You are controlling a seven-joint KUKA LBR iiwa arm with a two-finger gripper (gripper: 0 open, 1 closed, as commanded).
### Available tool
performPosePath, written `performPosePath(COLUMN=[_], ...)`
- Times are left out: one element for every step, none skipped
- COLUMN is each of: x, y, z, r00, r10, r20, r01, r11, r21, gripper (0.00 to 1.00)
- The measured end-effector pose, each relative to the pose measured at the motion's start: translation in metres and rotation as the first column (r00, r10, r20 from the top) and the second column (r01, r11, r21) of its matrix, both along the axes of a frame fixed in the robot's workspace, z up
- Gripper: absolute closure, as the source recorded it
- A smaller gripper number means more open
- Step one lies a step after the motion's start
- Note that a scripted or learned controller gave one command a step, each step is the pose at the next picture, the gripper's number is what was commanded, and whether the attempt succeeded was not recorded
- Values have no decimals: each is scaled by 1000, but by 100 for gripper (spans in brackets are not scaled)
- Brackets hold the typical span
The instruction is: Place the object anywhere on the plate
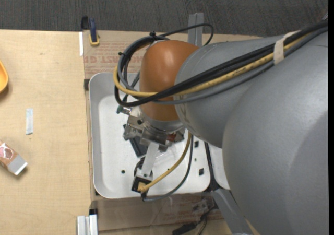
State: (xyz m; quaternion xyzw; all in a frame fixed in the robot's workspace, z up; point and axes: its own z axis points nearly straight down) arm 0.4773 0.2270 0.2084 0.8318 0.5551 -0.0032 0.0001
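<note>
Camera view shows the big grey arm (261,124) coming from the right and covering most of the right side. Its orange band (164,80) hangs over the white bin (102,140), and the gripper (148,140) points down into this bin, hidden under the wrist. Black and yellow cables (156,90) loop around the band. On the wooden bench (42,72) at left lie a small wrapped packet (10,158) and an orange thing (2,77) at the edge. I cannot tell where the object or the plate is.

Arm (250,114) hiding most of the bin (104,124), orange item (2,77) cut off at left edge
</note>
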Motion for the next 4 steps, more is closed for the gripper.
performPosePath(x=[1,52,53,53], y=[-6,-11,-14,-13], z=[19,-40,-31,-31], r00=[675,428,434,434], r10=[737,904,901,901], r20=[2,2,0,0], r01=[-737,-904,-901,-901], r11=[675,428,434,434], r21=[4,6,6,6], gripper=[0,0,100,0])
